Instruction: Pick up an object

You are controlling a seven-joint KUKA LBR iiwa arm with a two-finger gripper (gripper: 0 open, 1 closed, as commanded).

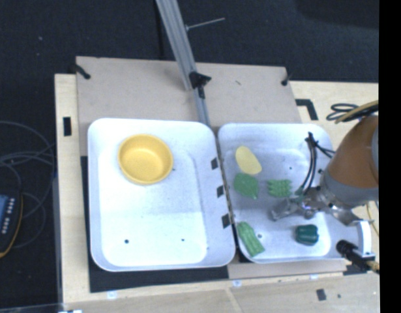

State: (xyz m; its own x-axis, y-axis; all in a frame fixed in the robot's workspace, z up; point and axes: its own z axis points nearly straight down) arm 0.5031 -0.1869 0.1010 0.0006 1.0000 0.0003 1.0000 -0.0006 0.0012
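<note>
Hovering in the right bin (272, 135), the gripper (278, 212), finger state untellable, is needing centring over the dark green piece (307, 235) at four o'clock.

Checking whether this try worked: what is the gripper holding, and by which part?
Nothing visible: the gripper sits over bare bin floor.

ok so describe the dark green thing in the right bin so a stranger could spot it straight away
Find the right white bin. In its near right corner, below the hand, sits the dark green block. It is darker, glossier and chunkier than the lighter green pieces.
</note>
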